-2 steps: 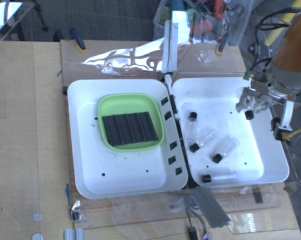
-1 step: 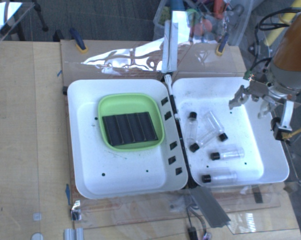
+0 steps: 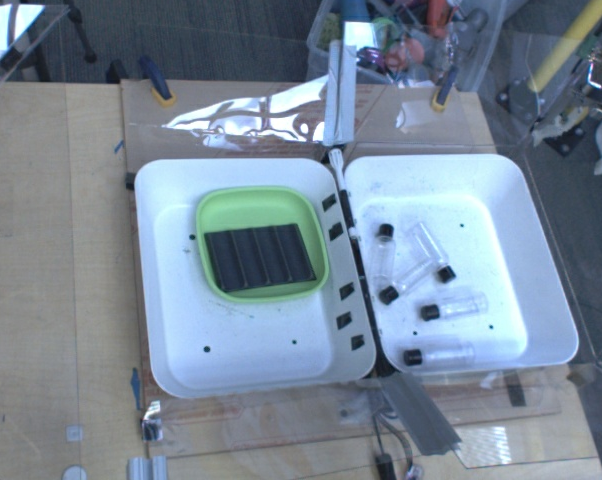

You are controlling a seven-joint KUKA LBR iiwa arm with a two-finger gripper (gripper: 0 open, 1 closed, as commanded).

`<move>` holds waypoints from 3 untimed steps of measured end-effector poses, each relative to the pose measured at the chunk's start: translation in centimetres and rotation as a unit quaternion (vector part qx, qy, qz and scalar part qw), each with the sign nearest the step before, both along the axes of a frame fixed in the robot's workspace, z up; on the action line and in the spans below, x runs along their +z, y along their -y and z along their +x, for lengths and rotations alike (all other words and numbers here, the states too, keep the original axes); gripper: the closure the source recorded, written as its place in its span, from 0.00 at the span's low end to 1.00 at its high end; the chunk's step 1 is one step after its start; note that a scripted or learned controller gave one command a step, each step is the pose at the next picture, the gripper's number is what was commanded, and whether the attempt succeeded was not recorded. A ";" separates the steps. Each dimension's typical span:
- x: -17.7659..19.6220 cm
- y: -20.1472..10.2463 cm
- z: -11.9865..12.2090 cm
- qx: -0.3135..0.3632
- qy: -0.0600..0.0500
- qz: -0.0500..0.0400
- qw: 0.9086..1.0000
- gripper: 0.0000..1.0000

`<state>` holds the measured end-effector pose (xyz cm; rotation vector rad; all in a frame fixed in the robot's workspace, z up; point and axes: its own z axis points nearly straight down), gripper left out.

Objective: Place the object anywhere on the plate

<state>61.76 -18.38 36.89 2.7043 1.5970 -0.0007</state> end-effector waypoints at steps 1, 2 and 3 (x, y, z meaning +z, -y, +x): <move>6.6 2.0 4.5 -0.036 0.000 0.000 0.999 0.00; 6.6 1.9 4.5 -0.036 0.000 0.000 0.999 0.00; 6.6 2.9 5.0 -0.089 0.001 0.000 0.996 0.00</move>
